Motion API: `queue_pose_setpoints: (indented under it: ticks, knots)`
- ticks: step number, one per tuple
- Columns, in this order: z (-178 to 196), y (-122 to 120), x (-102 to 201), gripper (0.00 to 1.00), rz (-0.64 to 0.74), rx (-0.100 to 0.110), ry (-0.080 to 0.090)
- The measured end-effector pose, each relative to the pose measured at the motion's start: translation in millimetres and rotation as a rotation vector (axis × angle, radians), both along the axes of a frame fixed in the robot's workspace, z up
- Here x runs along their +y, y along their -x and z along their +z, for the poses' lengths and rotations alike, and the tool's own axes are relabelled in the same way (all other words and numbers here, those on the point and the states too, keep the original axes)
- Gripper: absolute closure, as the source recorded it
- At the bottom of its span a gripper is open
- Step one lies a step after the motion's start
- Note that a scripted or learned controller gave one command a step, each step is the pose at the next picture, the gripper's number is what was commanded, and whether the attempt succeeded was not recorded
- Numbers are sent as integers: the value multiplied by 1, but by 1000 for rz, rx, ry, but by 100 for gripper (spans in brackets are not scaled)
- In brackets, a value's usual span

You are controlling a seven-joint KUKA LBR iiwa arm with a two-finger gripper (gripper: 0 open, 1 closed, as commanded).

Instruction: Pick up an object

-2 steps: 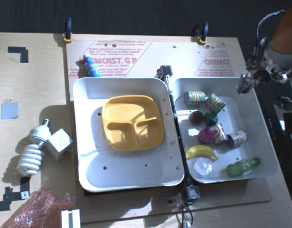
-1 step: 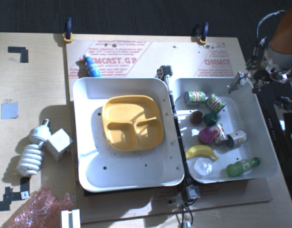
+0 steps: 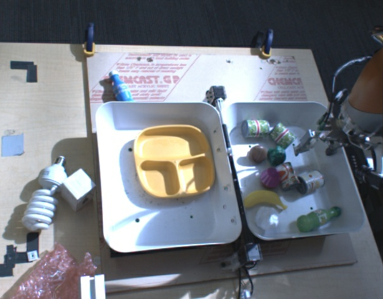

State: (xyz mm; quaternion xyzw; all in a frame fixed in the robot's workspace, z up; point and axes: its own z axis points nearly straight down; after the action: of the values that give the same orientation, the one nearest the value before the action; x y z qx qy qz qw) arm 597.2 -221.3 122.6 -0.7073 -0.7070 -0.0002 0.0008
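The right bin (image 3: 347, 167) holds the loose objects. Two small green-and-white cans (image 3: 255, 128) (image 3: 281, 134) lie at its back. In front of them sit a brown ball (image 3: 258, 154) and a dark green ball (image 3: 276, 155). A magenta piece (image 3: 270, 178), a red-and-white can (image 3: 288, 174) and a silver can (image 3: 312, 181) lie mid-bin. Nearer the front are a yellow banana (image 3: 264, 198) and a green bottle (image 3: 317, 218). My gripper (image 3: 317, 143) hangs over the bin's right back part, just right of the cans, open, with nothing between its fingers.
The left bin (image 3: 110, 167) holds a yellow divided tray (image 3: 174, 167). A white light bulb (image 3: 43, 198) and a white cube (image 3: 78, 185) lie on the bench to the left. A blue clamp (image 3: 119, 87) sits behind the left bin. Red plastic wrap (image 3: 54, 273) lies at the front left.
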Motion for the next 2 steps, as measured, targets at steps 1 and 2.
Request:
queue_pose_setpoints:
  ticks: [1, 2]
  knots:
    - [-30, -62, 3, 0, 5, 3, -6]
    - [30, -62, -1, 0, 3, -3, 3]
